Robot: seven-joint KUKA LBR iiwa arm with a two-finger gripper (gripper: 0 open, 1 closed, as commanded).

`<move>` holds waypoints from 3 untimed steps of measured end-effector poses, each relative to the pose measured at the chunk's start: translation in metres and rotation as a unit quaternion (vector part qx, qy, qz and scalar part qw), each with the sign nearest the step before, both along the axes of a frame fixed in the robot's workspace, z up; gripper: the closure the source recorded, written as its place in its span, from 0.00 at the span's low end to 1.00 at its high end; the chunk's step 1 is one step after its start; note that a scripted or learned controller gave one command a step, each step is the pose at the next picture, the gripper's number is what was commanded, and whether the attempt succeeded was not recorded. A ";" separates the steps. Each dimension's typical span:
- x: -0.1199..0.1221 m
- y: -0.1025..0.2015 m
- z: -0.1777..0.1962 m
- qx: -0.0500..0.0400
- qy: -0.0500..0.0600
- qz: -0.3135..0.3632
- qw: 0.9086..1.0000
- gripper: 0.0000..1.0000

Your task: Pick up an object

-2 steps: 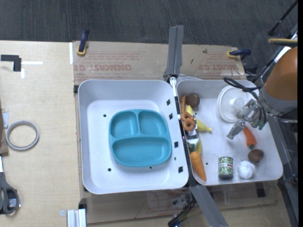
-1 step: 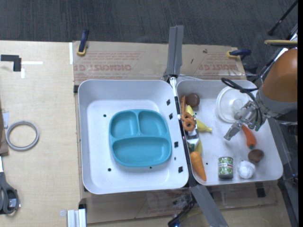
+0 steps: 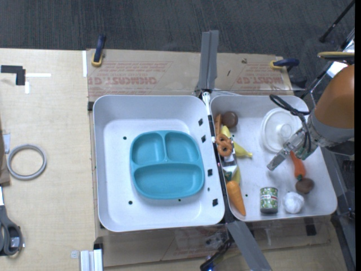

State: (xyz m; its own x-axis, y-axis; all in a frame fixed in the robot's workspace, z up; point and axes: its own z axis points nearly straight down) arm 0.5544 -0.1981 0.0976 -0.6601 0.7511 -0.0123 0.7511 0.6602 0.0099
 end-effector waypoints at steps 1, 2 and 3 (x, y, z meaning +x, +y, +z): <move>0.002 0.006 0.000 -0.001 0.001 -0.027 1.000 0.00; -0.025 -0.026 0.000 -0.001 0.001 -0.043 0.999 0.00; -0.013 -0.004 0.000 -0.001 0.001 -0.039 0.999 0.00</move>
